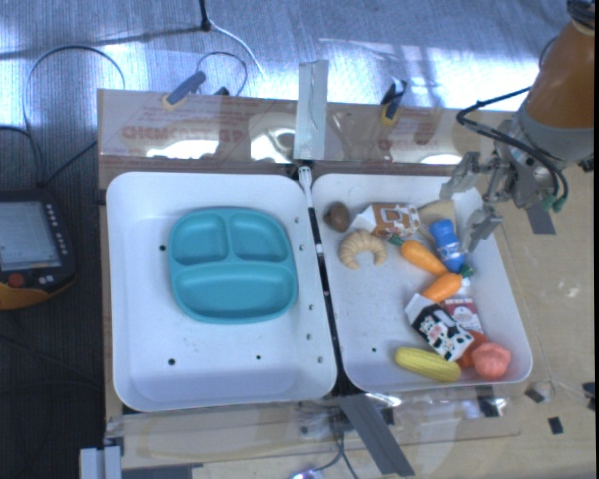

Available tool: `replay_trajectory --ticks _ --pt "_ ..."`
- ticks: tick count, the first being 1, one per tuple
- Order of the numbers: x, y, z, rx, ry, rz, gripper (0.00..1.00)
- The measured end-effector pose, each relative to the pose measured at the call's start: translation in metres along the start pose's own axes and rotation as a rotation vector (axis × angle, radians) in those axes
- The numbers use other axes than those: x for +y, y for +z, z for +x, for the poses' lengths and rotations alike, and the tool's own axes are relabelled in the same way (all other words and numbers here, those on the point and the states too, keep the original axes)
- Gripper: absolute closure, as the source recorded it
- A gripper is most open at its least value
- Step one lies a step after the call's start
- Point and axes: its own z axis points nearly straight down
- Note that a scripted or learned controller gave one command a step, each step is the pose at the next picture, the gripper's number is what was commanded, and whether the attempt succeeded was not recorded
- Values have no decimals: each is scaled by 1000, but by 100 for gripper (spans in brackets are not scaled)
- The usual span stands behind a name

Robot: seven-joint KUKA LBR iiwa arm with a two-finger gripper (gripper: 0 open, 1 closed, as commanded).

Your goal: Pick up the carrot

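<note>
Two white bins are seen side by side on the bench from above. The left bin (130, 297) holds a teal divided plate (232, 264), which lies flat near the bin's middle.

The right bin (364, 327) holds the loose items, gathered along its right half. The carrot (421, 256) is found in the upper right part of this bin, lying at a slant, with its orange body just beside a blue bottle (446, 241) on its right and a croissant (363, 248) on its left. A second orange piece (442, 287) lies just below the carrot; whether it is another carrot cannot be told. A brown round item (336, 216) sits above the croissant, and a small printed pack (394, 218) lies between it and the bottle. Lower down, a black-and-white carton (439, 332) is seen, with a red-and-white pack (465, 314) touching it on the right. A yellow corn-like piece (427, 364) lies along the bin's lower edge, and a pink-red fruit (491, 360) sits in the lower right corner.

The arm is seen entering from the upper right, its orange band (569, 73) above the grey wrist. The gripper (479, 203) is positioned over the upper right corner of the right bin, above and to the right of the carrot and apart from it. Its fingers (479, 230) are spread apart, and nothing is held between them.
</note>
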Motion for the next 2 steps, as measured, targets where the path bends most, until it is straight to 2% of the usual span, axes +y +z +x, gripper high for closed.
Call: replay_trajectory --ticks 1,2 --pt "-6 124 49 8 -151 -4 0" --pt "-5 111 46 2 -152 2 100"
